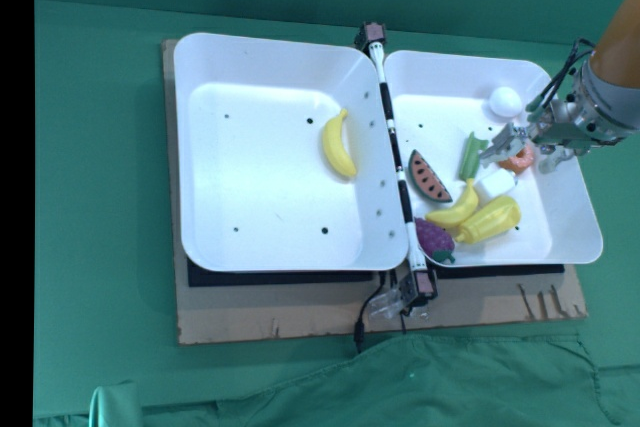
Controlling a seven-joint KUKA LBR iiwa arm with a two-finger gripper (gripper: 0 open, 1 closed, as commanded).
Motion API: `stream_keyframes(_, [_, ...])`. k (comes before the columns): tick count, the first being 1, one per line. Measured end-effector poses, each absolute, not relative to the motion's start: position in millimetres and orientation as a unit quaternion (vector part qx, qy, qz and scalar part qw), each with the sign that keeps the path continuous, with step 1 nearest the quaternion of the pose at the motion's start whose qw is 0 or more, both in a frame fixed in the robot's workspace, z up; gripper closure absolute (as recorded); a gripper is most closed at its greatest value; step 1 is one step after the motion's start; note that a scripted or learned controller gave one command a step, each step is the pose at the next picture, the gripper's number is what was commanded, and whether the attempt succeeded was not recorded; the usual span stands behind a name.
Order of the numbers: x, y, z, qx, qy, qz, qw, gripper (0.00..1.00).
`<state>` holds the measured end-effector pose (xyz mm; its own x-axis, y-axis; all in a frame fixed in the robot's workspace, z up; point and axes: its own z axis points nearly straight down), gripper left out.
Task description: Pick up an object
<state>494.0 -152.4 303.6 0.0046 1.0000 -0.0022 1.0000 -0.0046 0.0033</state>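
Below end effector (512, 147): glossy curved banana (339, 145), smooth white ball (505, 101).

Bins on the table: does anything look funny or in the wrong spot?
One banana lies alone in the left bin, while the other toy foods crowd the right bin. The bins sit skewed on the cardboard. Nothing looks spilled or broken.

Single fixed camera, above the bench, angled down, both white bins (200, 65) in frame
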Motion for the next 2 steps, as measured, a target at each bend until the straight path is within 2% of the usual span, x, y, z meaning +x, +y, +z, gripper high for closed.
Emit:
stream_keyframes(1, [494.1,-152.4,303.6,0.709,0.705,0.0004,0.002,0.0])
stream_keyframes(2, [493.3,-147.3,261.1,0.709,0.706,-0.0007,0.0,0.0])
